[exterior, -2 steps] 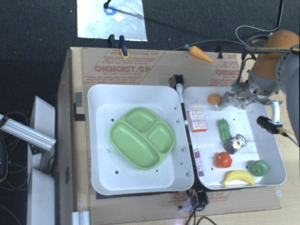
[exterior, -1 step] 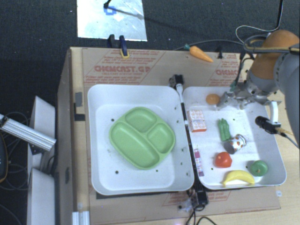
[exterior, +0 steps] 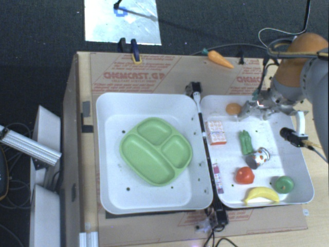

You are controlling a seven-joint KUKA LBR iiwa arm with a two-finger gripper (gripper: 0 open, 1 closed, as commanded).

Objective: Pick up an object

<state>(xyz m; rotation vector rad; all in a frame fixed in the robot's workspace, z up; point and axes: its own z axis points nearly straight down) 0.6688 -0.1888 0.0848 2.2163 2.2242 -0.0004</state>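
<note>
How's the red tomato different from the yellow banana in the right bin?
The tomato is red and round; the banana is yellow, long and curved. The tomato sits further into the right bin; the banana lies by its near rim. Both are loose toy foods, apart from the gripper.

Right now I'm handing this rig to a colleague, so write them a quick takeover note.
Gripper: at the right bin's far edge, beside the small orange item; whether it is open or shut can't be made out, and nothing is visibly held.
In the right bin: green vegetable, tomato, banana, green apple, snack packet.
Left bin: green divided plate.
Done: nothing lifted. Left: the pick.
</note>
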